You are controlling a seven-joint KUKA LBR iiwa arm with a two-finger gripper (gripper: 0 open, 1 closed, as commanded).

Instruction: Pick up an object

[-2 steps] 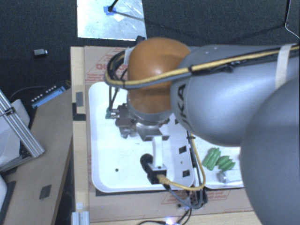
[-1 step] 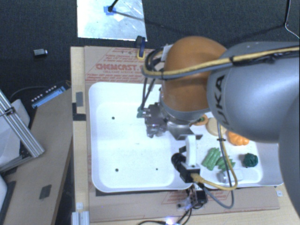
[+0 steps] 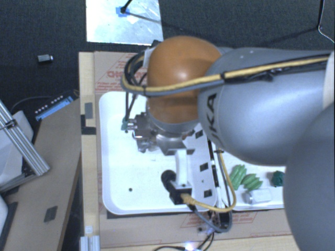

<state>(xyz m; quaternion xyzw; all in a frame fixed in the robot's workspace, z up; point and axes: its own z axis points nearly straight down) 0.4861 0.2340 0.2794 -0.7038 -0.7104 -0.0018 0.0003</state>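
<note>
My grey arm with its orange band reaches in from the right and covers most of the white bin. The gripper hangs under the wrist over the middle of the bin, and the wrist hides its tips. Low on the right, past the arm, lie a green ridged object, a small teal object and a pale grey-white piece. All three are apart from the gripper. Nothing shows in its grasp.
The bin's left part shows bare white floor with a tiny dark speck. Brown cardboard edges the bin at the back. A shiny sheet lies beyond it, and aluminium rails stand at the far left.
</note>
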